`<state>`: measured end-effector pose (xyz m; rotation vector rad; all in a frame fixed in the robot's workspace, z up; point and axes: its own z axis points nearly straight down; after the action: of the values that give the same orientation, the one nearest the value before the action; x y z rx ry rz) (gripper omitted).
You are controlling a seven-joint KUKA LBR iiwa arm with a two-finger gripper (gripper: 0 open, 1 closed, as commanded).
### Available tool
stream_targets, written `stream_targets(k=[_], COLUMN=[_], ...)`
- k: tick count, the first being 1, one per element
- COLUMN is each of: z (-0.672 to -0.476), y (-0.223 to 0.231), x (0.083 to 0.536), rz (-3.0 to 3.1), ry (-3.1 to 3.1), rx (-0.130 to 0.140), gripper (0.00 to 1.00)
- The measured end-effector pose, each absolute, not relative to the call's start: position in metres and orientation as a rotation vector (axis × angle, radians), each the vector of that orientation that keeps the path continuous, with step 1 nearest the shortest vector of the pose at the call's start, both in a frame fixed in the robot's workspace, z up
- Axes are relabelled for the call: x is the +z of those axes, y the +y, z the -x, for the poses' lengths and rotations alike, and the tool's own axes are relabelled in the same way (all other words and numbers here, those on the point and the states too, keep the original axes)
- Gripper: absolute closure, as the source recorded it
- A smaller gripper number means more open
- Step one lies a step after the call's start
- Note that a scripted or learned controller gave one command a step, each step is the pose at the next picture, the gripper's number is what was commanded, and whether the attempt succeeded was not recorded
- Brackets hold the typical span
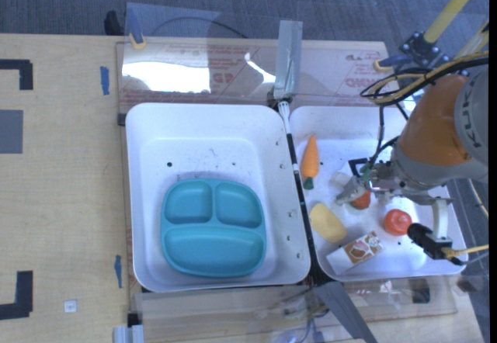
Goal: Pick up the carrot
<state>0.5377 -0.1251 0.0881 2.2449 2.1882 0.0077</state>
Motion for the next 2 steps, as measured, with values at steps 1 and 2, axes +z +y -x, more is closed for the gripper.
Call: stream_targets(k=[1,2], z=[-0.539,-0.478], y=[-0.126,-0.176], x=[0.098,0.097], rz=[-2.244,-2.409], ry=[2.183,2.022], rx=[0.01,-0.004], gripper=[1.0,1.0])
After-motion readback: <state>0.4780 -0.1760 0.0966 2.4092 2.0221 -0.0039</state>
